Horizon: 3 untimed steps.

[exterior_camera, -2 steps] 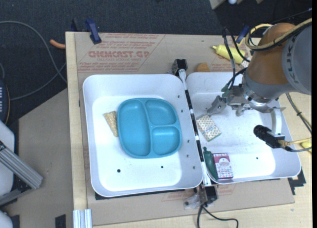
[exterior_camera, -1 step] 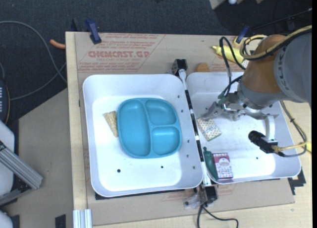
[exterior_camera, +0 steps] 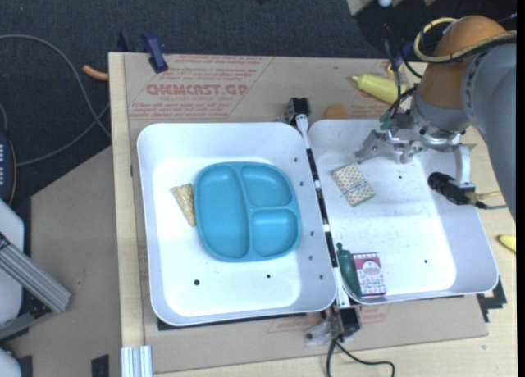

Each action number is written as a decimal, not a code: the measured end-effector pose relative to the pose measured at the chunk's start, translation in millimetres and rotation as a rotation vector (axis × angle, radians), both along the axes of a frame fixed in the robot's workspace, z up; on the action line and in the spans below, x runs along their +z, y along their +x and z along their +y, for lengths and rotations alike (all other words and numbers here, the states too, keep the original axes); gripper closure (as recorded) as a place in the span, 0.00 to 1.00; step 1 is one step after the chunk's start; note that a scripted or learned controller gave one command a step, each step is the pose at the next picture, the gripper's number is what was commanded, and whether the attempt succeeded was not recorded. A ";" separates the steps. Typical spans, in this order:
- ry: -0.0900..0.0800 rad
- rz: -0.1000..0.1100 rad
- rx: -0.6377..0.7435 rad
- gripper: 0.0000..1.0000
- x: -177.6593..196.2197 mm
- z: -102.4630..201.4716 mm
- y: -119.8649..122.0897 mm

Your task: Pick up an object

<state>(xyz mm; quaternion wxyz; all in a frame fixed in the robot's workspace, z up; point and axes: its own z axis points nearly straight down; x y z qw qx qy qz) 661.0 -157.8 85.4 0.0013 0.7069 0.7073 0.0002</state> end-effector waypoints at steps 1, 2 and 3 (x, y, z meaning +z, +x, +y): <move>0.003 0.004 0.001 0.00 -0.9 47.4 -42.4; 0.002 0.002 0.000 1.00 9.4 47.2 -41.9; 0.002 0.002 0.000 0.00 9.1 47.3 -42.0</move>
